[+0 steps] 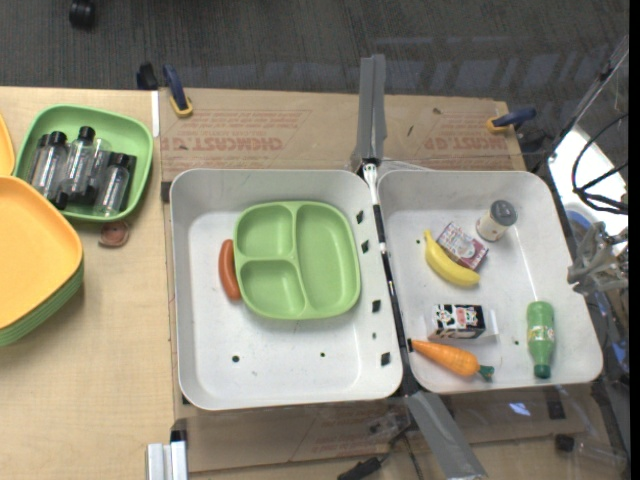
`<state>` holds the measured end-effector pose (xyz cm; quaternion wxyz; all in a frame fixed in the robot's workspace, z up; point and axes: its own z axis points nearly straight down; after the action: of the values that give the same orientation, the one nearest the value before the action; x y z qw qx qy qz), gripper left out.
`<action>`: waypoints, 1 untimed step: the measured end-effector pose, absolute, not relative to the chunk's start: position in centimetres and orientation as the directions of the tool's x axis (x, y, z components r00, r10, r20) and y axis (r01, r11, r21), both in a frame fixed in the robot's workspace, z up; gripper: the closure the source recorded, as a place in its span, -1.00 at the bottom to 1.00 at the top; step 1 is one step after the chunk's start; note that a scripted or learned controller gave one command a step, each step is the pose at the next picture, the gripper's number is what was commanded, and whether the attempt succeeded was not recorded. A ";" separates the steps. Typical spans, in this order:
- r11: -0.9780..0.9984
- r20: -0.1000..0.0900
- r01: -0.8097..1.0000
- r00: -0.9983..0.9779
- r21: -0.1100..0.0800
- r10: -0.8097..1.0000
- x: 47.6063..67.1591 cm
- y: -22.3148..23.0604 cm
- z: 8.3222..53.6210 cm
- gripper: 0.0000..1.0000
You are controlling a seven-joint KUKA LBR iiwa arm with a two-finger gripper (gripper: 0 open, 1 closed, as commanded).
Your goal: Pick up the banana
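The yellow banana (449, 262) lies in the right white bin (570, 218), near the bin's middle, its length running from upper left to lower right. A small pink and white packet (464, 245) rests against its upper right side. Nothing covers the banana.
In the right bin are also a small grey-capped jar (495, 220), a cow-print carton (463, 320), a carrot (447, 358) and a green bottle (540, 338). The left bin (200, 358) holds a green divided plate (298, 260) and a red sausage (230, 270). Cables hang at the right edge.
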<state>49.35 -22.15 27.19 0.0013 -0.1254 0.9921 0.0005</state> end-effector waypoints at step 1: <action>0.880 -0.005 -0.474 -0.880 -0.001 -0.474 52.7 -22.1 28.9 1.00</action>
<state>52.74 -22.12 28.92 0.0026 -0.2446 0.9696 0.0000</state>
